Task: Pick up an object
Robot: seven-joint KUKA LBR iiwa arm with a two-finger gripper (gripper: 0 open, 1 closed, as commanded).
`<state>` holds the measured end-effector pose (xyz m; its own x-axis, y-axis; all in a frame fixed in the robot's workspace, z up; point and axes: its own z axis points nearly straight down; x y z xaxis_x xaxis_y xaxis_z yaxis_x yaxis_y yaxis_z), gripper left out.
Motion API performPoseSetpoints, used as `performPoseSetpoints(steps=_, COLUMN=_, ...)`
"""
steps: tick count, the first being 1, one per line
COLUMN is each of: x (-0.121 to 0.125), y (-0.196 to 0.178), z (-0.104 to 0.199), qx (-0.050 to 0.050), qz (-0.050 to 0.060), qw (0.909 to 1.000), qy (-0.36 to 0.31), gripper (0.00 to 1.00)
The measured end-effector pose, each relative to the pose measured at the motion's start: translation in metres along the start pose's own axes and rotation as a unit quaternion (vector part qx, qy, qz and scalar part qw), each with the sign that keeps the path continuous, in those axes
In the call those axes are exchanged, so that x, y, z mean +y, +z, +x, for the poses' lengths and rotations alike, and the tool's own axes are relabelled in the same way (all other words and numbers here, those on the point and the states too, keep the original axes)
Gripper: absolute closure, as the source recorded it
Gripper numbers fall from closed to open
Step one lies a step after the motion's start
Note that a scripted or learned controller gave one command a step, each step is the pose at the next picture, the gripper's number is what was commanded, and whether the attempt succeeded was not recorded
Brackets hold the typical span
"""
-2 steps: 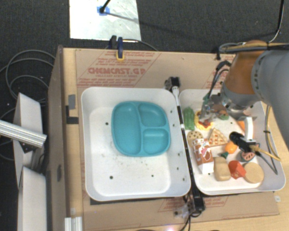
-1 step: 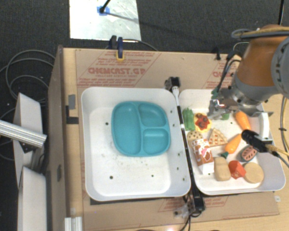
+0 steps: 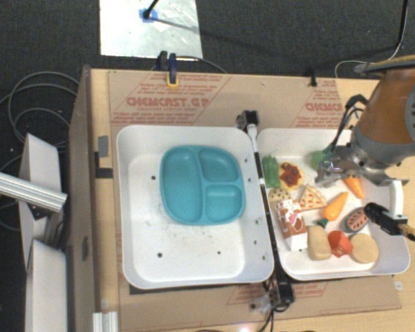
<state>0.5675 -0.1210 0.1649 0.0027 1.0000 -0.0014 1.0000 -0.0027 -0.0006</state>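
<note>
White bins (image 3: 145, 254), two; one teal tray (image 3: 200, 185); two carrots (image 3: 335, 205); end effector (image 3: 330, 166) grip unreadable

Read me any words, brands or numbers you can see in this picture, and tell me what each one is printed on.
"CHEMCAST GP": red print on the brown board behind the left bin.
"CHEMC...": the same red print again on the board behind the right bin, cut off by the arm.
Smaller red lines around both prints: too blurred to read.
</note>
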Motion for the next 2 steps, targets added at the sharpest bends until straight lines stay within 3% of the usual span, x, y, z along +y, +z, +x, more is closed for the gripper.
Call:
performPoseSetpoints(steps=1, x=0.001, y=-0.002, z=0.003, qx=0.0, qz=-0.001, qw=1.0, qy=-0.002, gripper=0.0)
performPoseSetpoints(steps=2, x=0.04, y=-0.013, z=-0.024, qx=0.0, qz=-0.004, qw=1.0, qy=-0.003, gripper=0.0)
